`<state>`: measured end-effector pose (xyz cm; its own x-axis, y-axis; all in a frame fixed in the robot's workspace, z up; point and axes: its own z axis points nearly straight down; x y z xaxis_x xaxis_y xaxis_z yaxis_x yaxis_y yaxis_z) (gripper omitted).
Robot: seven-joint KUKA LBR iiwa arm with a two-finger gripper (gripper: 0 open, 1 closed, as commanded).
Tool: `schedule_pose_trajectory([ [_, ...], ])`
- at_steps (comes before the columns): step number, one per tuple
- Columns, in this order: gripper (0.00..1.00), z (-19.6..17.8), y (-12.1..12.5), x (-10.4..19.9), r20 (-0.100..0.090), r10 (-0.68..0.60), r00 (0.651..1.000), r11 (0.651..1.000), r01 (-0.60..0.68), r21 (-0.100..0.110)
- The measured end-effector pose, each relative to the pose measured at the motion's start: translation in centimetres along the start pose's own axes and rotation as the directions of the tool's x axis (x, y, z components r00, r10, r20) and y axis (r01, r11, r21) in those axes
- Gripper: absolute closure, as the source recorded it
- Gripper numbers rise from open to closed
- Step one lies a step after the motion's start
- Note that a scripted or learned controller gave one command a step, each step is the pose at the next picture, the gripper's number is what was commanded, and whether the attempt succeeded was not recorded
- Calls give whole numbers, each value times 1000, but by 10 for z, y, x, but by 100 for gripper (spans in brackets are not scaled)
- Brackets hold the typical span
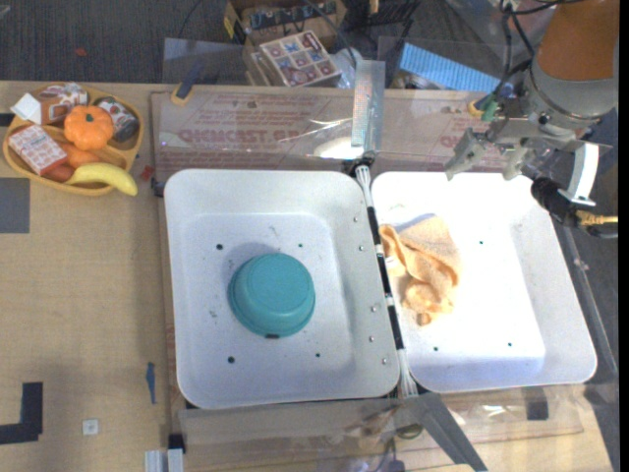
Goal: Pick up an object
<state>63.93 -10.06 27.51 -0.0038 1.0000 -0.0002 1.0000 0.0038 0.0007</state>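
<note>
White plastic is the material of both bins, which are placed side by side on the desk point(79, 313). In the left bin point(197, 214) a teal bowl point(272, 294) is seen, turned upside down, near the middle of the floor and a little toward the front. In the right bin point(511, 293) an orange cloth point(423, 266) is found, crumpled, at the left side, close to the wall that is shared with the left bin; whether it touches this wall cannot be told. The bowl and the cloth are well apart, with the two walls between them.

At the far left of the desk a yellow tray point(20, 155) is set, and in it a small pumpkin point(88, 126), a banana point(103, 175) and some small packets are kept.

The end effector point(488, 160) is seen above the far edge of the right bin, toward its right corner, under the orange band of the arm point(580, 28). Nothing is seen between its parts, and no object is touched by it. Whether it is released or clenched cannot be told from this view. It is well apart from the cloth and far from the bowl.
</note>
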Motion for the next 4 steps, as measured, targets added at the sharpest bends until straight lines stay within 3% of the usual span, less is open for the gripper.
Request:
schedule_pose_trajectory([
  [1,0,102,-42,-14,0,-75,997,997,75,-1],
  [2,0,184,-44,-30,2,-157,988,987,157,-12],
  [3,0,183,-84,1,8,-418,908,908,418,-13],
  [4,0,182,-65,-9,1,-71,997,997,71,-5],
])
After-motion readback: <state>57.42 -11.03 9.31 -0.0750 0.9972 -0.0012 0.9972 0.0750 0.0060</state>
